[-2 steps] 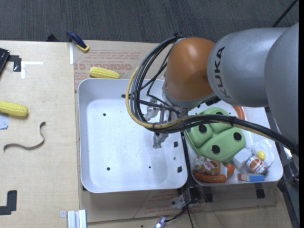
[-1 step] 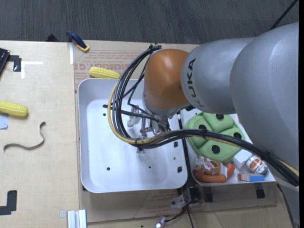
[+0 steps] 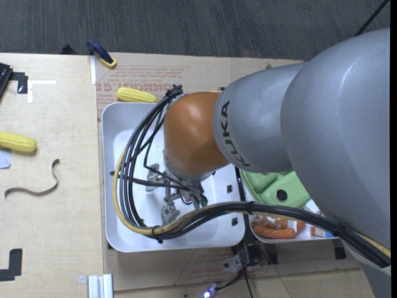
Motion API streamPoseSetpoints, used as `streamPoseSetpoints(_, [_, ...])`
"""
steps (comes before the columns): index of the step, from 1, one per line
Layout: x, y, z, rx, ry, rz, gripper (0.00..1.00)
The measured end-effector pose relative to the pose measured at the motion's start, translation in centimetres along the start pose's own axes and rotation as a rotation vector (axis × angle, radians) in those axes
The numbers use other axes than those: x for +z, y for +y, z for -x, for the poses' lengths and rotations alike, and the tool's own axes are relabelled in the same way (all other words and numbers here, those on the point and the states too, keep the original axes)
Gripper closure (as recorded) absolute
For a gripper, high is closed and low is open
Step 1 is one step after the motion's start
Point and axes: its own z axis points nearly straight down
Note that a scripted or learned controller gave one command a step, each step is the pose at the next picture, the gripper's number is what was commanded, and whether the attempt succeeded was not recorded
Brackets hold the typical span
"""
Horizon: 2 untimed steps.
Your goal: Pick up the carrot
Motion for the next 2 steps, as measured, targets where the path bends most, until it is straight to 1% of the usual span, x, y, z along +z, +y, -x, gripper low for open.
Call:
streamPoseSetpoints(1, [0.0, -1.5, -3.9, -0.119, 0.001, -0.001, 0.00])
streamPoseSetpoints(2, [-4.4, -8.5, 0.3, -0.361, -0.005, -0.001, 0.00])
